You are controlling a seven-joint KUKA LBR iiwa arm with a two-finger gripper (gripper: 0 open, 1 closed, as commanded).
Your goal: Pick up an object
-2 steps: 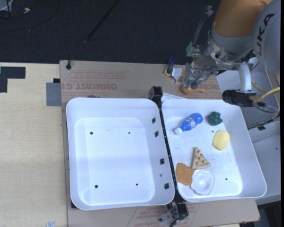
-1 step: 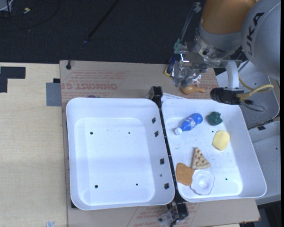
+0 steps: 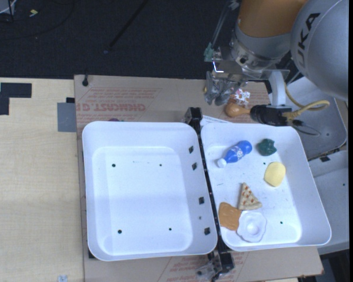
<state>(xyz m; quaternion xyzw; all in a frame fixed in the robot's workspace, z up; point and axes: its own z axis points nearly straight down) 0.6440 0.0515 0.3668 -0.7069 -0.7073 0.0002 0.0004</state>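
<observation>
Inside right bin (image 3: 310,216): blue bottle (image 3: 236,153) lies diagonal, cap lower-left. Hand (image 3: 222,93) above far rim, grip state indiscernible.

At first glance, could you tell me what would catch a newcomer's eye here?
The big grey arm looms over the right bin's far edge. Bright toys fill that bin: a blue bottle, a yellow piece and a pizza slice.

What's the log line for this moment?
arm: above right bin's far edge | pincer: raised | right bin: bottle, lemon, pizza, egg
</observation>
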